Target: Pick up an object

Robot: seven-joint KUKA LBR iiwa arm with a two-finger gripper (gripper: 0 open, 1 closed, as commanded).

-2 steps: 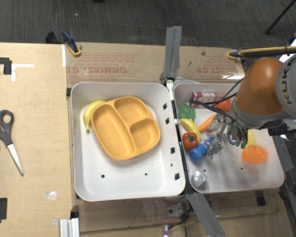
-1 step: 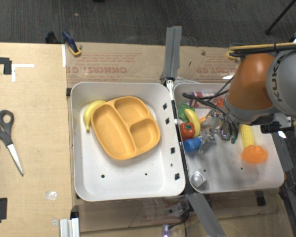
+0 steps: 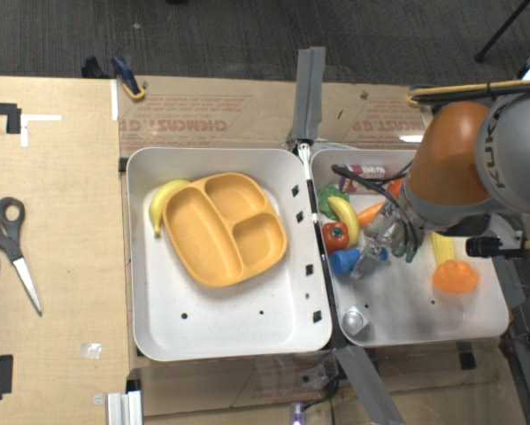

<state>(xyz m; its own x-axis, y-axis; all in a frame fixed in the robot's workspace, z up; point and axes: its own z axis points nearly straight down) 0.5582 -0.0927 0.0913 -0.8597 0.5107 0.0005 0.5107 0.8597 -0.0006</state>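
Dark carpet lies beyond a pale wooden bench (image 3: 52, 237) that bears scissors (image 3: 12, 246) and two white bins. Left bin (image 3: 220, 326) holds a yellow divided plate (image 3: 225, 228) with a banana (image 3: 163, 202) tucked against its upper left rim. Right bin (image 3: 424, 321) holds the clutter: a second banana (image 3: 344, 218), a tomato (image 3: 334, 235), a blue toy (image 3: 344, 260), a corn cob (image 3: 443, 248), an orange lump (image 3: 456, 277) and a silver lid (image 3: 353, 321).

The gripper (image 3: 380, 246) hangs low over the blue toy, at the pile's lower edge (whether it is open or closed I cannot tell).

That toy, the likely target, looks small, smooth and rounded, pressed close to the tomato. It could squirt sideways under a squeeze, or the gripper could catch the tomato or banana instead and lift nothing cleanly.
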